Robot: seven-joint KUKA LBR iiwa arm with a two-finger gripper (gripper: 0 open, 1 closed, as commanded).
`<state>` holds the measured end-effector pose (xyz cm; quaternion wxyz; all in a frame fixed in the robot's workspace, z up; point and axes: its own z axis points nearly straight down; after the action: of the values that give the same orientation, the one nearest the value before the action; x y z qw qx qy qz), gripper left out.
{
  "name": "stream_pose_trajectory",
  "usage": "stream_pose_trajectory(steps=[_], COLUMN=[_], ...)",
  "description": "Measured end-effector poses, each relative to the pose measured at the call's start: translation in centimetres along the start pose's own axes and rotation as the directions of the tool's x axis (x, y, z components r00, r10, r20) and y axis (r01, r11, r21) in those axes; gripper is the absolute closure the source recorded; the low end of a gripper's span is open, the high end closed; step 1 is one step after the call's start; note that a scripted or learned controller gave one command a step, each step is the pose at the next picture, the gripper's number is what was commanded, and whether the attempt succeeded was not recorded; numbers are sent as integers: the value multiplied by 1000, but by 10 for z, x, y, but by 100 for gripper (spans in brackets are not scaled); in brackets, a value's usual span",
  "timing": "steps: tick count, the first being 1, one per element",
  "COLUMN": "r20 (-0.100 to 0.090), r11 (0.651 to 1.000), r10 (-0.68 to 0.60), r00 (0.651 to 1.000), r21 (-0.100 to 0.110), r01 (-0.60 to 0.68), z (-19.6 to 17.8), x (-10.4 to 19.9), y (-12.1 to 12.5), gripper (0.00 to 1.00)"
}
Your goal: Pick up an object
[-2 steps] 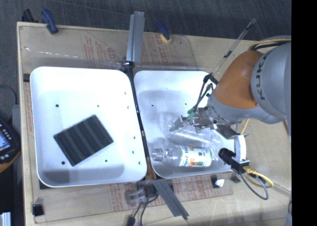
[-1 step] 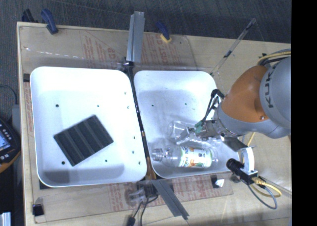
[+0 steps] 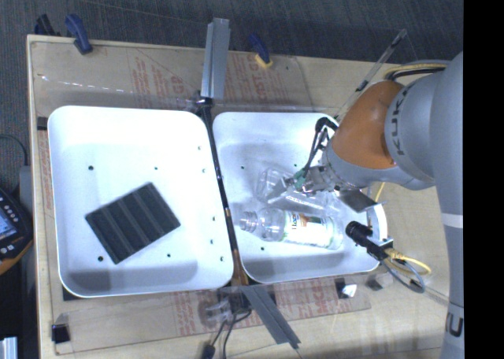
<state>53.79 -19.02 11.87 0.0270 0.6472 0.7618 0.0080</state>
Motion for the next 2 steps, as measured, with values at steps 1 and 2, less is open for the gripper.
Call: stream_pose_trajectory(steps=[1,2], r20=[-3,-36], r11=[987,995], r10=[-159,-88], r00=[987,995], r21=[-4,47], r01=[159,89], z=[3,-20], x=[30,60], y=[68,14], gripper=[0,0])
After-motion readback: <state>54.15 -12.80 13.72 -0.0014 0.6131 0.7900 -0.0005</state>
